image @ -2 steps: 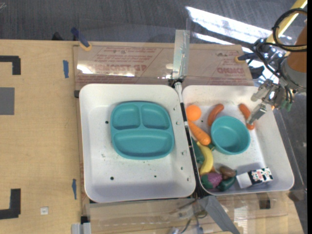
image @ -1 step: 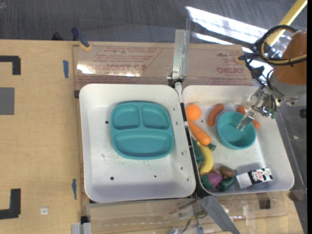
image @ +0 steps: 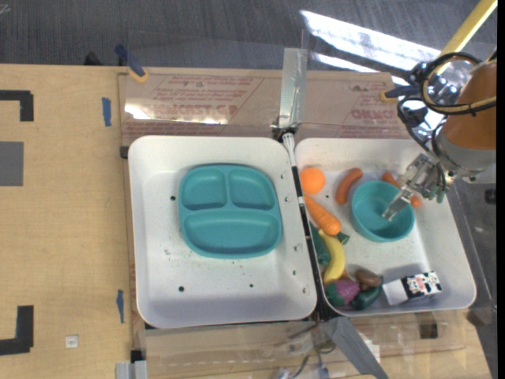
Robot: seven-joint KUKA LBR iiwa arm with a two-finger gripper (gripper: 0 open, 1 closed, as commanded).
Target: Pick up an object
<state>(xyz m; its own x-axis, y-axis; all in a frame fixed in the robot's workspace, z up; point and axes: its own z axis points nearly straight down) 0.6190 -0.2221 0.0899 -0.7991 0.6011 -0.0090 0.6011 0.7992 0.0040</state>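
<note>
Two white bins (image: pixel 150 212) are sitting on the bench; at right, the gripper (image: pixel 392 209) is dipping narrow-jawed, holding nothing, into the teal bowl (image: pixel 382 212), probably light, rigid, slick; its rim looks like the best hold.

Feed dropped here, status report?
Gripper over teal bowl, right bin. Nothing seen held. Sausage, carrot beside bowl.

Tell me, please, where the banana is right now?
The banana lies in the right bin, along its left wall, just below the carrot and above the purple toy.
</note>
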